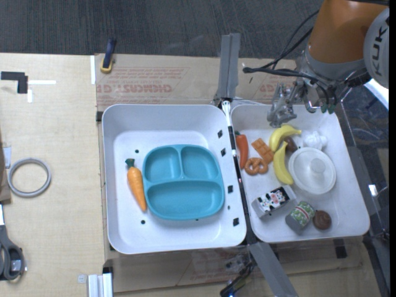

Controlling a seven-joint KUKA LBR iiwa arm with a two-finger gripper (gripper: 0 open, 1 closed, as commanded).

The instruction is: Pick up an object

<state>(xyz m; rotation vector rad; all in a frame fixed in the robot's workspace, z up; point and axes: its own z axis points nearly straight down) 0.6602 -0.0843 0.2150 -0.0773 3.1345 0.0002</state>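
My gripper (282, 111) hangs over the back edge of the right bin (354, 193), just above and behind a yellow banana (282, 156). Nothing shows in its grasp. Around the banana lie a white round bowl (313, 169), a red sausage (242, 146), a pretzel (255, 165), a waffle piece (261, 147) and a small white lump (315, 140). Toward the bin's front sit a cow-patterned box (272, 202), a green can (301, 216) and a brown ball (322, 219). In the left bin (114, 141) a carrot (136, 185) lies beside a blue divided plate (184, 182).
A grey divider bar (228, 67) runs between the bins at the back. On the bench to the left lie a grey tape ring (28, 177), scissors (10, 260) and a blue-and-yellow tool (109, 55). Cables trail from the orange-banded wrist (339, 23).
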